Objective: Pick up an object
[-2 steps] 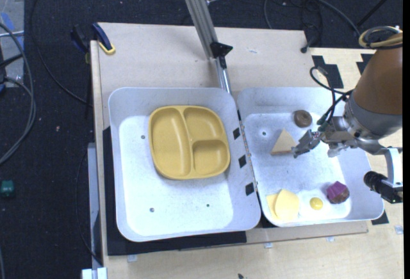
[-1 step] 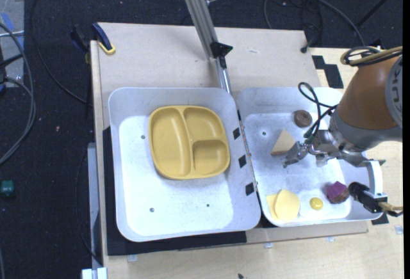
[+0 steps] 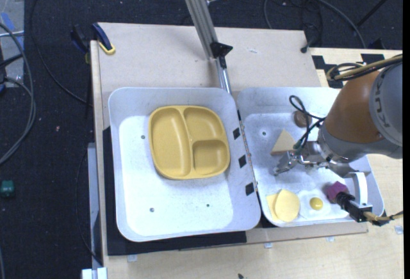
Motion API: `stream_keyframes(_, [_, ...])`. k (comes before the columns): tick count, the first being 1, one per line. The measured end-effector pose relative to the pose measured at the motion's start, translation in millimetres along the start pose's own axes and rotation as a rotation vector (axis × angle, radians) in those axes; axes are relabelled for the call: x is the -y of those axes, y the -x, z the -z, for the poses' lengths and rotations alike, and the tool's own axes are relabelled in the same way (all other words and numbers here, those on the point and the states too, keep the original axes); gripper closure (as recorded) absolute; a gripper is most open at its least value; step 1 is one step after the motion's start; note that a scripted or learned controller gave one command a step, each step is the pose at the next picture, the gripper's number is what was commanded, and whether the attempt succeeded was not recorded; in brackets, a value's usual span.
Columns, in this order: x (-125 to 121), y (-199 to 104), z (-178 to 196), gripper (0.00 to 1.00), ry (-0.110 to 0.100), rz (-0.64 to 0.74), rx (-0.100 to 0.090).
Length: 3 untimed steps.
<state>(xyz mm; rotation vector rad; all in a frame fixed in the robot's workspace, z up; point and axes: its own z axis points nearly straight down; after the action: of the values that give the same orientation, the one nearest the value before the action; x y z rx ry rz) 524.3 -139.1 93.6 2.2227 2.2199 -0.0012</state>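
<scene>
The right bin (image 3: pixel 256 100) holds a tan wedge (image 3: pixel 282 141), a small brown piece (image 3: pixel 299 119), a yellow disc (image 3: pixel 286 205), a small yellow ball (image 3: pixel 316 203) and a purple object (image 3: pixel 334 191). My gripper (image 3: pixel 284 165) hangs low over the middle of this bin, just below the tan wedge and above the yellow disc. Nothing is visibly held in it. The grey arm with its orange band (image 3: pixel 359 111) covers the bin's right side.
The left bin (image 3: pixel 128 207) carries a yellow divided plate (image 3: pixel 189 142). A slanted metal pole (image 3: pixel 198 6) ends at the seam between the bins. A black cable (image 3: pixel 296 103) loops near the brown piece. Bare bench lies behind both bins.
</scene>
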Motion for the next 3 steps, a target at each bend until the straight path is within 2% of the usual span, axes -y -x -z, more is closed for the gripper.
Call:
stream_keyframes(1, [-1,0,12,1.0,0.002,-0.001,0.001])
stream_keyframes(3, [9,1,105,1.0,0.004,0.004,0.0])
